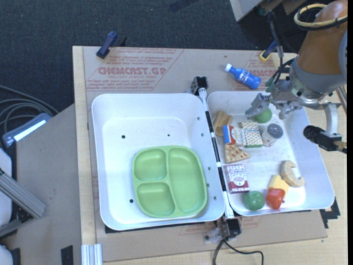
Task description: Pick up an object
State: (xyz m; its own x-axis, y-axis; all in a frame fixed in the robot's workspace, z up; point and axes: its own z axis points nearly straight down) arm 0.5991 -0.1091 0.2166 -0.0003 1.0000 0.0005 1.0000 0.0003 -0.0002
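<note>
My gripper [271, 109] hangs over the far end of the right bin [317, 164], its two grey fingers spread apart. A small green round thing [264, 116] lies just below and beside the left finger [256, 107], and I see no grip on it. A grey disc [274, 130] rests a little nearer the camera. Left of these lie a snack packet [251, 135], a tan bread piece [222, 119] and a waffle cracker [234, 152].
The near end of the right bin holds a red packet [237, 178], a green ball [254, 200], a red pepper [274, 199], a yellow wedge [279, 183] and a pale bagel piece [290, 173]. A green divided plate [168, 181] lies in the left bin [110, 120]. A blue bottle [242, 76] lies on the bench behind.
</note>
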